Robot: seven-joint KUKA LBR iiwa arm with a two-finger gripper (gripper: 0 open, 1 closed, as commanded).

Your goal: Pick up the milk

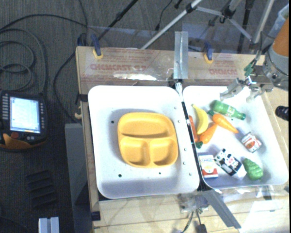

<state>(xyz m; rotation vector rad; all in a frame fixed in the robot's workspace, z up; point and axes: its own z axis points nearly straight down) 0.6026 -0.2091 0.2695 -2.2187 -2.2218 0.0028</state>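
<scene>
The milk (229,162) is a small carton with black and white cow patches, lying near the front of the right bin (277,149). It rests between an orange and white carton (208,165) and a green toy (253,170). My gripper (238,94) hangs over the far right corner of that bin, well behind the milk and apart from it. Its fingers (229,92) are spread open with nothing between them.
A green bottle (228,109), a banana (201,118), two carrots (225,123) and a red and white carton (251,142) also lie in the right bin. The left bin (101,130) holds a yellow divided tray (148,140). A metal post (181,52) stands behind the bins.
</scene>
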